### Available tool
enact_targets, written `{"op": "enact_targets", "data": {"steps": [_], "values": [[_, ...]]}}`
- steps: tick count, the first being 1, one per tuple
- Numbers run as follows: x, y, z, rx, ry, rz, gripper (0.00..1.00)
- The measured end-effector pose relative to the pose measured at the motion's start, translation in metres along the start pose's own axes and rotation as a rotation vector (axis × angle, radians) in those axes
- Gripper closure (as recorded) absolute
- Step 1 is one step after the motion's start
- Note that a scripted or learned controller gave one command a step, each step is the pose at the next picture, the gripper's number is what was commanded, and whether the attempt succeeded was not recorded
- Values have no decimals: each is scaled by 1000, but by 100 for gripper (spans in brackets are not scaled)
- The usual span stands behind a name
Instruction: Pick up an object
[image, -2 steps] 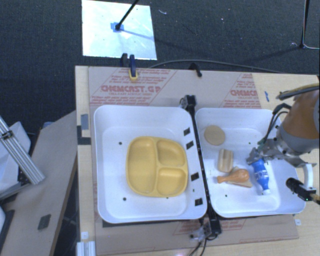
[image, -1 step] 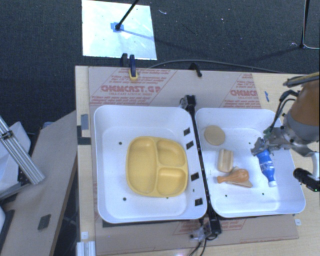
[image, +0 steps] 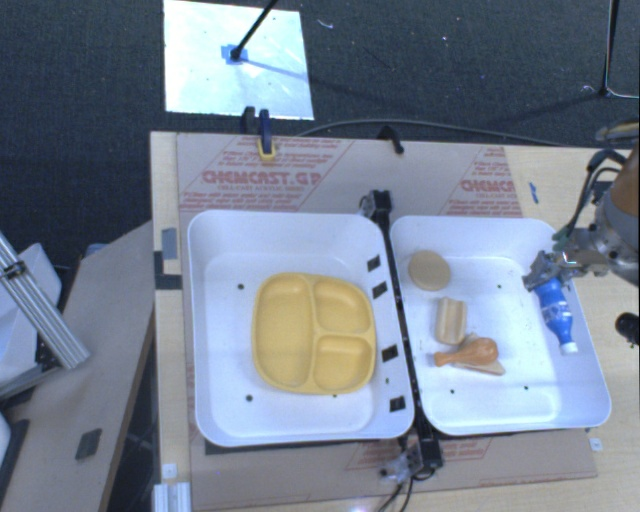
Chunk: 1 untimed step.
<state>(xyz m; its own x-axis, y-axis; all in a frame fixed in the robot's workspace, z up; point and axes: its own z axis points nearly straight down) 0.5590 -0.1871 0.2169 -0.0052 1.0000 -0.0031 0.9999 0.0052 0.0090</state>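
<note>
Blue bottle just beside pincer, tan block well apart.

Arm: cut off by the right edge, its outline soft; gripper: small and indistinct, covering the upper end of a blue bottle-like item, and its contact with that item cannot be made out. Orange drumstick-shaped piece: lies over a tan piece and hides most of it, so the tan piece's form is too small to tell. Silver sheet: cropped by the top edge; metal rail: cropped by the left edge; printed board: lower lettering hidden under the bins' rims.
</note>
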Motion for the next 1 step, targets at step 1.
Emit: {"op": "enact_targets", "data": {"steps": [1], "values": [[0, 1, -2, 6, 2, 0, 100]]}}
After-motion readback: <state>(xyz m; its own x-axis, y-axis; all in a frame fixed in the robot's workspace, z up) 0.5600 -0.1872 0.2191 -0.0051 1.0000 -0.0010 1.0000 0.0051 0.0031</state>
